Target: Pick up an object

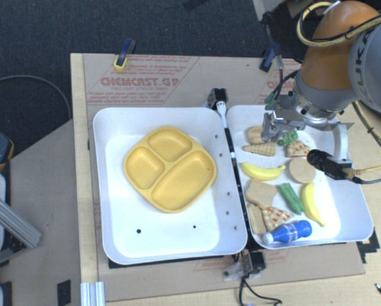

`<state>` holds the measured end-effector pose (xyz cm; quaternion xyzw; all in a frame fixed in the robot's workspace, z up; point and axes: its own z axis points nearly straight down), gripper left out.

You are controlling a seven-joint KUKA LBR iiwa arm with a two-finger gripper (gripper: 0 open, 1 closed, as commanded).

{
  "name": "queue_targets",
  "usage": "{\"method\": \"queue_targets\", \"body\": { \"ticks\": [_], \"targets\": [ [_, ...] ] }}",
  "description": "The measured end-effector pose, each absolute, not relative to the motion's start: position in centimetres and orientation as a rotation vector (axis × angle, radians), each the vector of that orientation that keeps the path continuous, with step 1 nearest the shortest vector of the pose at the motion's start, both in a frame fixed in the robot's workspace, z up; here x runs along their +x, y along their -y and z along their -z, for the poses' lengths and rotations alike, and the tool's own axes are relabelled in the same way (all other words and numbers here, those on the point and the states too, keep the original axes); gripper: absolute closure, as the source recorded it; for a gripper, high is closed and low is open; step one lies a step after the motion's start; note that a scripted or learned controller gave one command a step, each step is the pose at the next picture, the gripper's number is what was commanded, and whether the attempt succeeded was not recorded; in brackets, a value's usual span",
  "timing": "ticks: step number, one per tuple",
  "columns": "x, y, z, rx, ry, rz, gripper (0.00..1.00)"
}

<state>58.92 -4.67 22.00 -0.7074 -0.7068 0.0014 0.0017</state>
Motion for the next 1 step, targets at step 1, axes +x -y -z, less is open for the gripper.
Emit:
{"method": "queue_targets", "body": {
  "ticks": [1],
  "targets": [
    [59.14, 3.88, -21.64, -2.219, 2.220, -0.003, 1.00]
  ]
}}
